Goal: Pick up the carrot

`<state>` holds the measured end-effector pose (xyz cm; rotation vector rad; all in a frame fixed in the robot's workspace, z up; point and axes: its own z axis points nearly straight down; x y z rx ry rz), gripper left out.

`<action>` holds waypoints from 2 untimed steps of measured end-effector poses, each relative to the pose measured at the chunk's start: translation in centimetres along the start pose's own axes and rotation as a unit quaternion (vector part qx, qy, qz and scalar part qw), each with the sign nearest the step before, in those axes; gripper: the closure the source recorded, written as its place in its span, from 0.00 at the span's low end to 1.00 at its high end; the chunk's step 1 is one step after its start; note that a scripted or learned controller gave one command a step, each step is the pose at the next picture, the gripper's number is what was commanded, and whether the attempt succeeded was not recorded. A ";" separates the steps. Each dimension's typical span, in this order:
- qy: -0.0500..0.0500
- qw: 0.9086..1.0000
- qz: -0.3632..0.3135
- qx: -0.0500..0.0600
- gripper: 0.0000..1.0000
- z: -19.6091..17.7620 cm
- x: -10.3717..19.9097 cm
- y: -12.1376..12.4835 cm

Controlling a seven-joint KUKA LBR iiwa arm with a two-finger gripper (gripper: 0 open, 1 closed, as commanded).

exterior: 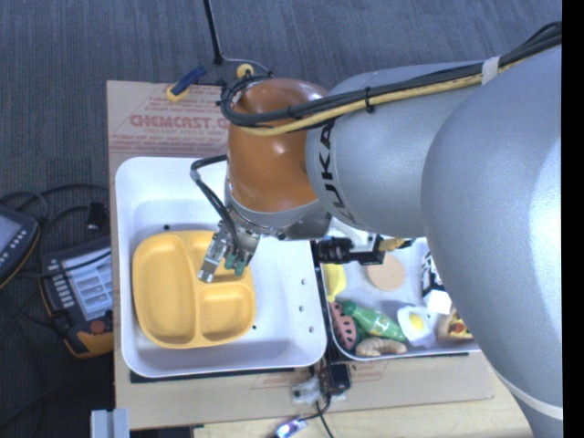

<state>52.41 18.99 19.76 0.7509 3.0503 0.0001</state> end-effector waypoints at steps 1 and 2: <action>0.000 0.992 0.127 0.001 1.00 -4.1 3.2 -2.6; 0.000 0.875 0.484 0.001 1.00 -3.8 1.6 -3.9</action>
